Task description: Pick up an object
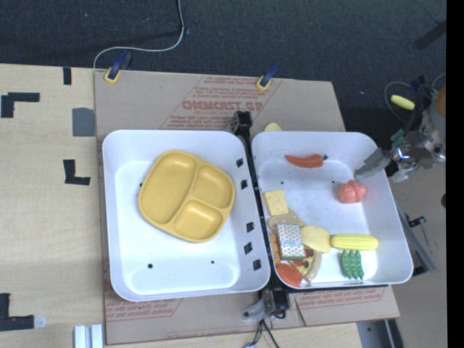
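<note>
Look to the right edge of the frame, at mid-height: the gripper sits over the right rim of the right bin. You see a grey finger slanting down-left toward the bin floor, but you cannot tell from this view whether the pincer is open or closed. Nothing is visible between its fingers.

The candidate objects lie in the right bin. A pink object rests just below and left of the finger tip, close to it; contact cannot be confirmed. A red chili pepper lies near the upper wall of the bin. A yellow cracker lies beside the left wall. Below it you find a cluster: a checkered packet, a pale yellow lump, and red-orange pieces at the lower rim. A corn cob lies to the right of the cluster, with a green ridged item just beneath it.

The left bin holds a yellow divided plate, placed in its upper centre.
</note>
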Available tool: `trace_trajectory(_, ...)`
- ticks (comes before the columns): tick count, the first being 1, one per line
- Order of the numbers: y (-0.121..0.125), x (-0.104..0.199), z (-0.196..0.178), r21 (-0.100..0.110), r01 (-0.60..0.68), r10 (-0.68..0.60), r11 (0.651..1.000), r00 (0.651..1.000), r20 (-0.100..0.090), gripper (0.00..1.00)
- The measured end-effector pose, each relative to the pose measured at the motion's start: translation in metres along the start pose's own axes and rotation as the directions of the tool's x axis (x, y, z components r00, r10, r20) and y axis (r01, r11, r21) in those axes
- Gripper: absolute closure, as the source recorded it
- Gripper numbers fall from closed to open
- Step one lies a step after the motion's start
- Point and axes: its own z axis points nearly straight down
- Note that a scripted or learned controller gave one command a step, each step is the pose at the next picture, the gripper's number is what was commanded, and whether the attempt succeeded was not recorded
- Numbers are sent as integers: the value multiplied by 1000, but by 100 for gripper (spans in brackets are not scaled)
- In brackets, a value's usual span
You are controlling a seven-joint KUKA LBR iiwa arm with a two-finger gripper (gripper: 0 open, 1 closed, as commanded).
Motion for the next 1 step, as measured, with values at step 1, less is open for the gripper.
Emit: trace_trajectory(1, 35, -6, 179, -4, 2, -2, 1000, 1000, 3, 0)
